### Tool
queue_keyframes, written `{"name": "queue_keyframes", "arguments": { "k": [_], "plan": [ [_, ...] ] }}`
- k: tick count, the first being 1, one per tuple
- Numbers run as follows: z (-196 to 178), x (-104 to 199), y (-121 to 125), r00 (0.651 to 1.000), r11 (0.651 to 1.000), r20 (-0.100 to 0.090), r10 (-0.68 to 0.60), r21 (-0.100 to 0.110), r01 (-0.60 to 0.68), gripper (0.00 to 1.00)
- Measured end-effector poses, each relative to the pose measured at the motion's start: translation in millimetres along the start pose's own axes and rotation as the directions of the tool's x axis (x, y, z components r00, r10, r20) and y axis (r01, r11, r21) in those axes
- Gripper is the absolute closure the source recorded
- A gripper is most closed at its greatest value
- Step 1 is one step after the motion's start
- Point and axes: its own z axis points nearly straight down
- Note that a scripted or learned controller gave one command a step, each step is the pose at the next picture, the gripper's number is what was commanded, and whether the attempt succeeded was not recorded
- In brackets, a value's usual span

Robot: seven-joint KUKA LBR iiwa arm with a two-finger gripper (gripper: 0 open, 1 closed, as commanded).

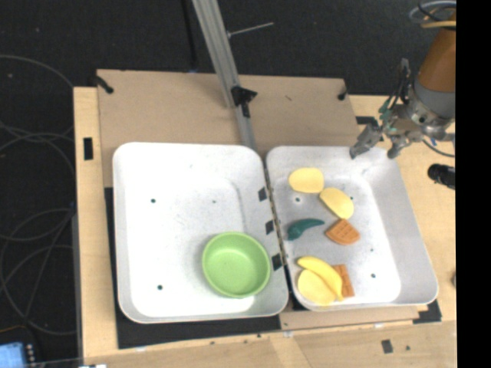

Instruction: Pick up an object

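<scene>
You have the gripper (378, 142) hovering over the far right corner of the right bin (383, 205), its two fingers spread apart with nothing between them. The nearest pickable pieces sit below it in that bin: a pale yellow round piece (306, 180) and, just beside it, a yellow oval piece (337, 202). Next comes an orange waffle-textured piece (342, 233), with a dark teal curved piece (304, 227) to its left near the divider. At the bin's near end a banana (322, 273) lies over another yellow piece (314, 288), beside what looks like a small orange block (344, 280), though it is too small to name surely. In the left bin (169, 198) you see a green bowl (235, 264).
</scene>
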Motion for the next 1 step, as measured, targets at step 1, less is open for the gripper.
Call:
{"name": "queue_keyframes", "arguments": {
  "k": [1],
  "plan": [
    [-0.1, -0.8, -0.3, 1.000, 1.000, 0.002, -0.001, 0.001, 0.001, 0.00]
  ]
}}
